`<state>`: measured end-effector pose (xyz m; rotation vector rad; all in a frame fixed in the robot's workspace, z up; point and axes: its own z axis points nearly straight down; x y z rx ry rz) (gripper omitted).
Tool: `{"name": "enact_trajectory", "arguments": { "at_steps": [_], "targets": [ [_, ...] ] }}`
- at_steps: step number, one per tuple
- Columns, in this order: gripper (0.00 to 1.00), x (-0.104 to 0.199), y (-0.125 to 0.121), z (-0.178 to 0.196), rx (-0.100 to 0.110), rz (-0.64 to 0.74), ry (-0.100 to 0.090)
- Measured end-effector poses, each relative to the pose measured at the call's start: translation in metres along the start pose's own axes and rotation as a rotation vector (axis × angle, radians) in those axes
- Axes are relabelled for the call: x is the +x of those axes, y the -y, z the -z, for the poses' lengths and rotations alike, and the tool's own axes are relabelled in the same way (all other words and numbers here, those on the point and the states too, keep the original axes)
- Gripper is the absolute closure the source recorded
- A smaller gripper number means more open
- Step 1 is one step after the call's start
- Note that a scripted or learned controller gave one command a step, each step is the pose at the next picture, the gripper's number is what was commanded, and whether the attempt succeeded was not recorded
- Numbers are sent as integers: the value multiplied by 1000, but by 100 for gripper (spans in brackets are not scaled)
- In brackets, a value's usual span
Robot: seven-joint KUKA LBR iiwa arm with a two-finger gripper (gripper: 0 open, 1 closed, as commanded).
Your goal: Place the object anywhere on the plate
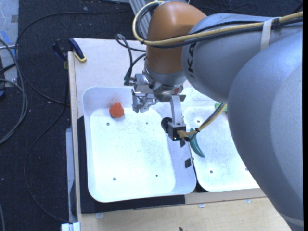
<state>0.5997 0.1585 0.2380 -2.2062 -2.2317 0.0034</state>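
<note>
A small orange-red object (pixel 116 110) lies in the far left corner of the left bin (pixel 130 177). My gripper (pixel 140 105) hangs over that bin's far edge, just to the right of the object and apart from it. Nothing shows between the object and the gripper. The arm's orange band and grey body cover most of the right bin (pixel 216 174), and I cannot make out a plate under them.
A green curved item (pixel 197 147) lies at the left side of the right bin, beside a black fitting (pixel 174 128) on the arm. A blue-and-yellow tool (pixel 77 49) rests on the bench's far left corner. Cables run over the dark floor at left.
</note>
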Motion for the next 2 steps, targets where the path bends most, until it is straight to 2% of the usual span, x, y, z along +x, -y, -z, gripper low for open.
{"name": "enact_trajectory", "arguments": {
  "at_steps": [1,2],
  "targets": [
    [100,42,15,-17,3,-2,2],
    [0,39,14,-16,1,-7,3]
  ]
}}
